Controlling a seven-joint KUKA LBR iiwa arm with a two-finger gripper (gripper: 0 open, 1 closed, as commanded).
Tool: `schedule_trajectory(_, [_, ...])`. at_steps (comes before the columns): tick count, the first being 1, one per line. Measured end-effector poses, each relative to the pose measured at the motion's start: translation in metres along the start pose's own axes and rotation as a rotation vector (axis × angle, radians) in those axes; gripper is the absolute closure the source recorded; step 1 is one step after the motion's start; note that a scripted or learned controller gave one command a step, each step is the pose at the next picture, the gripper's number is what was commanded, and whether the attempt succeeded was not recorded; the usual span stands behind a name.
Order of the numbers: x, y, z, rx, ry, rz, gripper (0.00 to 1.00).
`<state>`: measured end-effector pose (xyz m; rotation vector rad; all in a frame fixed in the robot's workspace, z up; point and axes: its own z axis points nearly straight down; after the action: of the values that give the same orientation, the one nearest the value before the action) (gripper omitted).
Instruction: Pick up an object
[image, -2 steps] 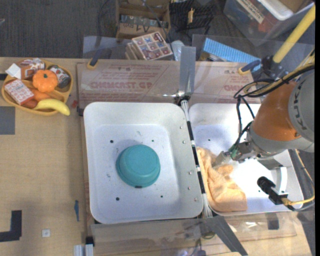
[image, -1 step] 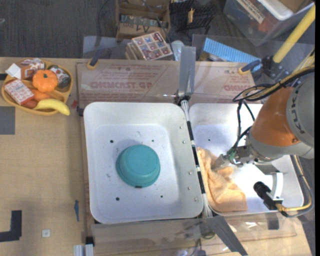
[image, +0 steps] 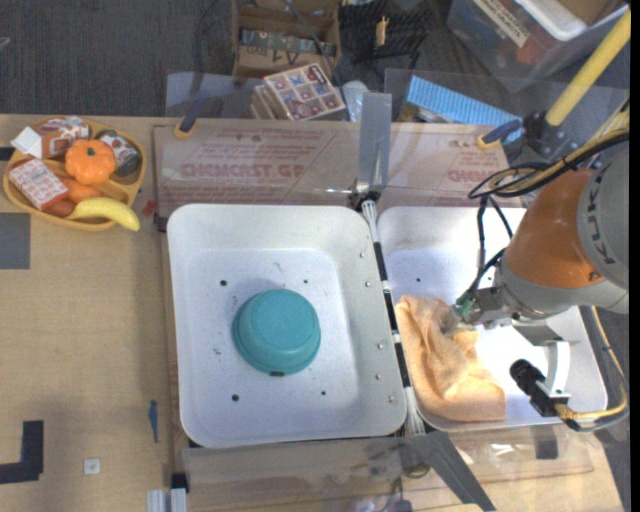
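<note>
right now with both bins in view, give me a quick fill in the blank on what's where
1. The teal bowl sits upside down in the ____ bin.
2. The cloth in the right bin is ____ in colour.
3. The pincer is at the cloth's ____ edge.
4. On the bench's far left, a yellow dish holds a pumpkin and a ____.

Missing words: left; orange; upper; banana

**Arm bent low, hand pointing down**

The grey arm (image: 600, 215) comes in from the right, its orange band (image: 555, 240) curving above the wrist. Dark cables loop alongside it. The hand (image: 468, 312) points downward and leftward at the wrist's end; its tips are too small to make out.
</note>
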<state>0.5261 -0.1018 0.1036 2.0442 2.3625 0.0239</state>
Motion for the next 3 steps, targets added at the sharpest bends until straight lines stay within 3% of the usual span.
schedule_trajectory(1, [0.000, 0.000, 0.000, 0.000, -0.001, 0.000, 0.00])
schedule_trajectory(2, [-0.004, 0.011, 0.012, 0.009, 0.000, -0.049, 0.00])
schedule_trajectory(3, [-0.004, 0.013, 0.001, 0.003, 0.001, -0.047, 1.00])
